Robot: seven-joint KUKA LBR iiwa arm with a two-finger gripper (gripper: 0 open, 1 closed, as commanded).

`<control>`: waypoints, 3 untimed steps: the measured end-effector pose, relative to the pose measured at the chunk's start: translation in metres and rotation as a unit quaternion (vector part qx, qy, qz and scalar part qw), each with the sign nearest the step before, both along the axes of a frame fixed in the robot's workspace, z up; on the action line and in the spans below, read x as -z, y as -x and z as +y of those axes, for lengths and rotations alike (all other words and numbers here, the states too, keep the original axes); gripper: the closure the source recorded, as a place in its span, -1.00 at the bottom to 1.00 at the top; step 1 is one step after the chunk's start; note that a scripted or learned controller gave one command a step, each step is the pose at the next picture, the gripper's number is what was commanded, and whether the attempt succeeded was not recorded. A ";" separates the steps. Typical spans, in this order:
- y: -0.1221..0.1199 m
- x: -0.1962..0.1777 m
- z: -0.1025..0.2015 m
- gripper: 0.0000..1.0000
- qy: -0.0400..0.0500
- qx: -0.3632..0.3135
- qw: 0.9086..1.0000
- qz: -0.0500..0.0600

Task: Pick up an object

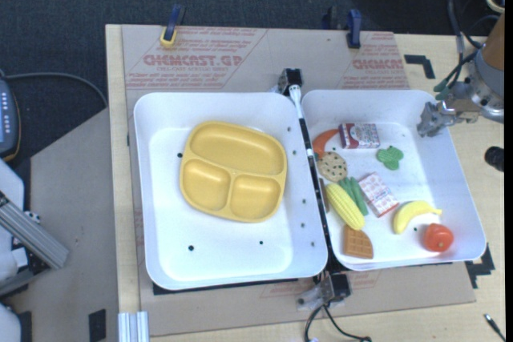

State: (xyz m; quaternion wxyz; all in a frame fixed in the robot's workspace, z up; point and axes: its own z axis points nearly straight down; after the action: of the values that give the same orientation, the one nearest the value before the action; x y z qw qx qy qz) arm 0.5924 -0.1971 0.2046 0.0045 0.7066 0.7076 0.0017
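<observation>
The gripper point(430, 122) hangs over the far right corner of the right bin point(465, 196), reaching in from the right edge; whether its claw is wide or narrow I cannot tell from here, and nothing shows between it; the toys lie scattered below and to its left in that same bin; nearest is a small green piece point(390, 158), just beside a red-and-white carton point(359, 135) near the far wall; an orange-red slice point(324, 143) peeks out by the divider, with a speckled cookie point(331, 166) just in front of it; further forward a corn cob point(345, 203) lies slanted, a second small red-and-white box point(377, 195) close at its right; a banana point(414, 214) and a tomato point(438, 237) sit together in the near right corner, touching or nearly so; a waffle wedge point(357, 243) rests at the near wall; over in the left bin point(152, 172), a yellow divided plate point(233, 170) sits alone, three compartments facing up.
</observation>
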 end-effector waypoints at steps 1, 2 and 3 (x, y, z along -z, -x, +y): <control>-0.001 -0.022 0.000 1.00 0.000 0.000 1.000 0.001; -0.005 -0.012 0.057 1.00 -0.004 -0.003 1.000 0.006; 0.003 -0.016 0.108 1.00 -0.004 -0.002 1.000 0.006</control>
State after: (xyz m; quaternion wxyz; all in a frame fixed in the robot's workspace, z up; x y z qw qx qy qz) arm 0.5890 -0.0887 0.2207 -0.0025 0.7050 0.7092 0.0001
